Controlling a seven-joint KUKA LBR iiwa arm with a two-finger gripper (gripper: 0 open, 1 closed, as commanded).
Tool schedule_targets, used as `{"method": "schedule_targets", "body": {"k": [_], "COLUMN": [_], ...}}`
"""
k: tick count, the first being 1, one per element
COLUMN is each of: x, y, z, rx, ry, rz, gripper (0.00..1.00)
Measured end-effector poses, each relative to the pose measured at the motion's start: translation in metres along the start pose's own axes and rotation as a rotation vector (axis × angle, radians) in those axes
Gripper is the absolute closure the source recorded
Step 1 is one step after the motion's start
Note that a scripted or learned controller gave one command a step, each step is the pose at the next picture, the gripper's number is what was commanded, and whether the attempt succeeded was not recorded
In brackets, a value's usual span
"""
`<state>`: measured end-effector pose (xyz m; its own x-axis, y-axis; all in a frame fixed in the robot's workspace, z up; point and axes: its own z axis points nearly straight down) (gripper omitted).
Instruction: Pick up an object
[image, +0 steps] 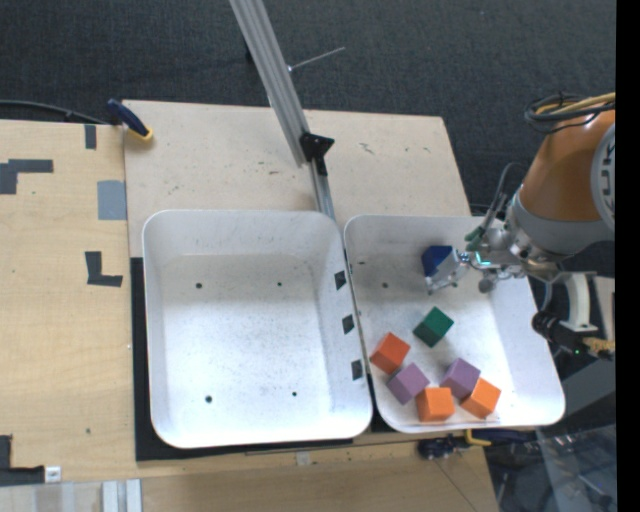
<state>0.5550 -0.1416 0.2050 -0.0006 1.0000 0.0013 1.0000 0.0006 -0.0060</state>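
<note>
My gripper (463, 281) hangs over the back of the right bin (520, 330), with its two fingers spread open and nothing between them. A blue block (435, 258) sits right beside the left fingertip (440, 282), on its outer side. Further forward in the same bin lie a green cube (433, 327), three orange cubes (390, 352) (434, 403) (481, 397) and two purple cubes (407, 382) (461, 377).
The left bin (170, 300) stands beside the right one, sharing a middle wall. A slanted metal rail (280, 85) runs down from the top to the gap between the bins. The orange-banded arm (565, 180) fills the right side.
</note>
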Motion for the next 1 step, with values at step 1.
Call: {"method": "schedule_targets", "body": {"k": [1], "x": [-0.0002], "y": [0.001], "z": [-0.0024], "rx": [-0.004], "ry": [-0.001], "rz": [-0.002], "gripper": [0.0]}}
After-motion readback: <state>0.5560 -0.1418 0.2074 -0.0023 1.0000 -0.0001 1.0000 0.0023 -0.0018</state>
